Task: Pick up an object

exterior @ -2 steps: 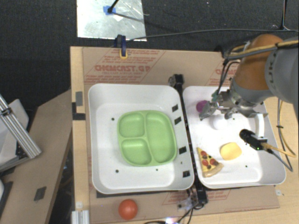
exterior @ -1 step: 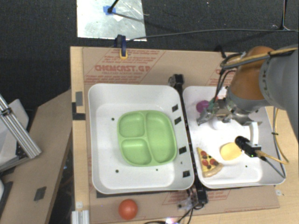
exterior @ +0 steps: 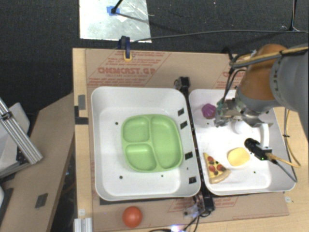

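Note:
My gripper [exterior: 221, 116] hangs low over the far left part of the right bin [exterior: 277, 178], with the grey arm and its orange band coming in from the right. A small purple object [exterior: 208, 111] lies just left of the gripper, close to it but apart. Nearer the front of this bin lie a yellow rounded object [exterior: 238, 156] and a toy pizza slice [exterior: 216, 167]. Nothing shows between the gripper and these things.
The left bin [exterior: 104, 105] holds a green divided plate [exterior: 152, 142]. A red ball [exterior: 132, 216] sits on the bench in front of the bins. Black clips line the wall between the two bins. A shiny sheet [exterior: 115, 11] lies beyond the bench.

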